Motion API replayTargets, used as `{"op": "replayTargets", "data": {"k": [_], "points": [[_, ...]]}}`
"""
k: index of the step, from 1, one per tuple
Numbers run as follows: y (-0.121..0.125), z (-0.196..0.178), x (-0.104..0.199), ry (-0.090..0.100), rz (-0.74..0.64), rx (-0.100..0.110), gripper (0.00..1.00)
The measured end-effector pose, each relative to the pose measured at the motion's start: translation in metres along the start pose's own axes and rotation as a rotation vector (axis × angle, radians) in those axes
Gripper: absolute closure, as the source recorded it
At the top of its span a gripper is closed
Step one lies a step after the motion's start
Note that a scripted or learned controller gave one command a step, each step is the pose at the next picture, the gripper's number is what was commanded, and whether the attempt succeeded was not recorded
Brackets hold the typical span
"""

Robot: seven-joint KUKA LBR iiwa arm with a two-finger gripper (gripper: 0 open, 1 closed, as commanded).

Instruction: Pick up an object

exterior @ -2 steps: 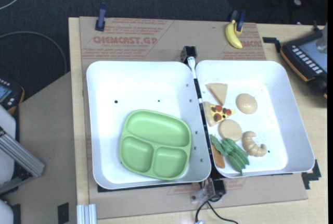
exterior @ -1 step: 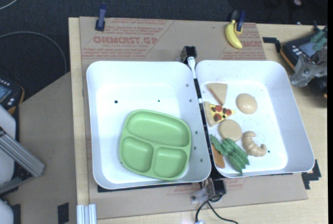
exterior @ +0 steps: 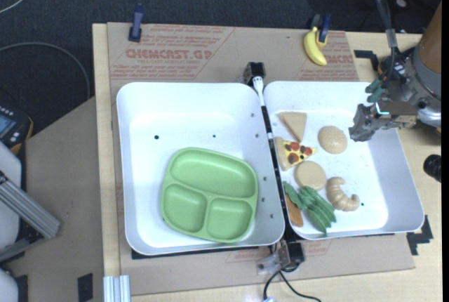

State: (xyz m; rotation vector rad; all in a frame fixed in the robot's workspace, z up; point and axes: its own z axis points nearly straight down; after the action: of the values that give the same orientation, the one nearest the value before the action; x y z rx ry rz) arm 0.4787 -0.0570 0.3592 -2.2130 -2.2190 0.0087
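Green divided plate [exterior: 210,194]: nearest your viewpoint and far to the gripper's left, lying flat in the left bin [exterior: 140,118]. It is wide and shallow; you would likely find no edge narrow enough for a two-finger pinch.
Green bean pods [exterior: 313,204]: below and left of the gripper, in the right bin [exterior: 400,174], lying over a small orange piece [exterior: 292,213]. Thin and low, so you risk closing on air or scraping the bin floor.
Pizza slice [exterior: 295,151]: left of the gripper and a little lower, flat, touching the round tan disc [exterior: 310,173]. A grab there could drag both.
Bread wedge [exterior: 294,124]: left of the gripper, about level with it, just beside the divider between the bins.
Croissant [exterior: 341,193]: below the gripper, curved, just beside the disc and the beans.
Tan bun [exterior: 332,139]: the likeliest target, just left of and slightly below the gripper, apart from its neighbours. Rounded, smooth and domed.
Risk at the bun: you may see it squirt sideways if the gripper closes off-centre, or get knocked towards the pizza slice if the descent lands on its edge.
Gripper [exterior: 363,129]: over the right bin, holding nothing; how far it is open you cannot tell from this slant.
Banana [exterior: 315,48]: above and left of the gripper, out on the desk [exterior: 210,48], outside both bins.
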Motion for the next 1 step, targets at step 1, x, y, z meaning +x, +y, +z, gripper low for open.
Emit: {"op": "replayTargets", "data": {"k": [1], "points": [[0.0139, 0.1834, 0.0204, 0.001, 0.003, 0.007, 1.00]]}}
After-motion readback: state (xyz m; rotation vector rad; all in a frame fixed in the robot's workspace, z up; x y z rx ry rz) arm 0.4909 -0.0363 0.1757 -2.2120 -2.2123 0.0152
